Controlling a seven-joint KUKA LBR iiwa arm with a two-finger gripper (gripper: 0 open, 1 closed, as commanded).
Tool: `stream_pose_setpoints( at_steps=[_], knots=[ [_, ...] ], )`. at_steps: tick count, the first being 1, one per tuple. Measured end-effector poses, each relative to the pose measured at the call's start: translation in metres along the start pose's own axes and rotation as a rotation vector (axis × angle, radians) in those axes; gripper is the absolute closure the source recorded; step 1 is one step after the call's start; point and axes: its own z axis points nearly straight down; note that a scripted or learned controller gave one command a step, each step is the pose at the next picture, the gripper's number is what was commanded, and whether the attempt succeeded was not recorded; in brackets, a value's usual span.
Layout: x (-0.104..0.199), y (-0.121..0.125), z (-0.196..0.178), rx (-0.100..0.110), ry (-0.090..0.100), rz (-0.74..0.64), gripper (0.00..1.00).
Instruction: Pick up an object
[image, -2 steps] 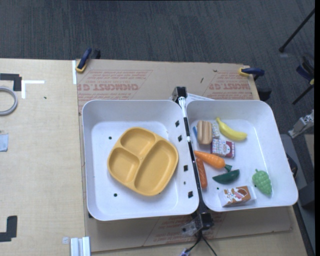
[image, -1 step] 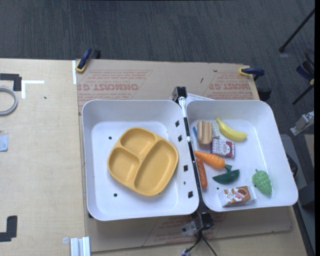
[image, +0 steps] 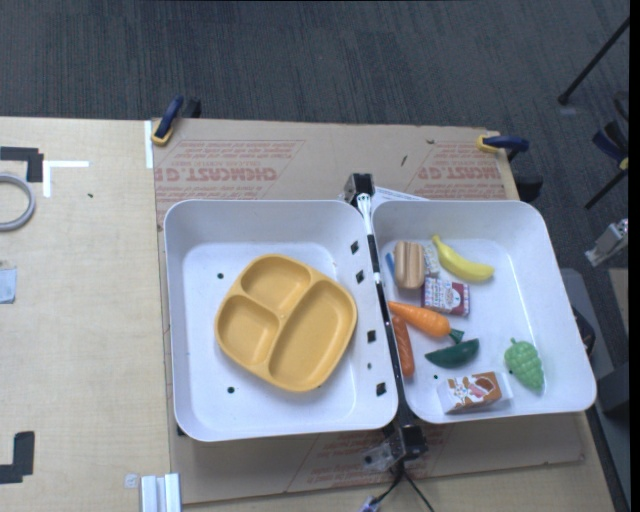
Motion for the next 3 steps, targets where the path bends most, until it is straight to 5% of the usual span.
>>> stream_pose_setpoints(
  at_steps=[3],
  knots=[
    [-0.002, 0.003, -0.029, -0.005, -0.008, -0.006, 1.00]
  ],
)
